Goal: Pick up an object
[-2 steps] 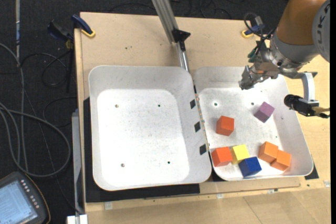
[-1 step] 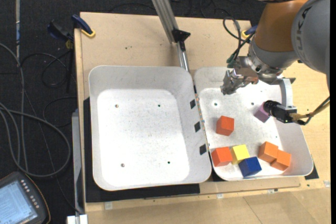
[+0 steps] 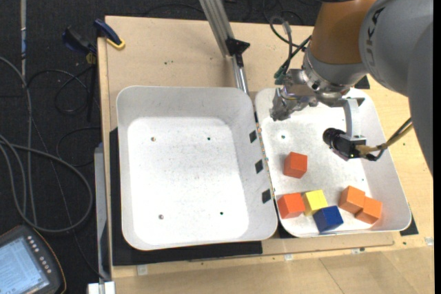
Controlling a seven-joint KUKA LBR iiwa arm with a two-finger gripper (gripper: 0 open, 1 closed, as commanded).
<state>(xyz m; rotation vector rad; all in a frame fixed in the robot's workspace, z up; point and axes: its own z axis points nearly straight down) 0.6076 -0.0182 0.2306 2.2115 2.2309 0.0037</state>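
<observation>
The pincer (image 3: 284, 107) of the grey arm is seen over the far left corner of the shallow white right bin (image 3: 386, 148), just beside the wall that this bin shares with the shallow white left bin (image 3: 179, 162). Whether its tips are spread or pressed together cannot be told, because they are dark and small against the wrist. Nothing is seen held in it.

The nearest thing to be picked is judged to be the lone orange cube (image 3: 295, 164), which lies in the right bin, nearer to the camera than the pincer and well apart from it. It is a small block with flat matte faces and sharp edges, turned a little so that its sides are not parallel to the bin wall. It stands free, with bare bin floor all around it.

Several risks are judged from here. If the pincer is lowered where it is now, only the bin floor or the shared wall may be met. Because the cube is turned, its corners may be caught instead of its flat faces, and it may be pushed aside or twisted out.

Along the near edge of the right bin a second orange cube (image 3: 291, 204), a yellow cube (image 3: 316, 200) and a blue cube (image 3: 329, 218) are packed together, touching, and two more orange blocks (image 3: 361, 204) lie close by. A grasp there may be blocked by the neighbours.
</observation>
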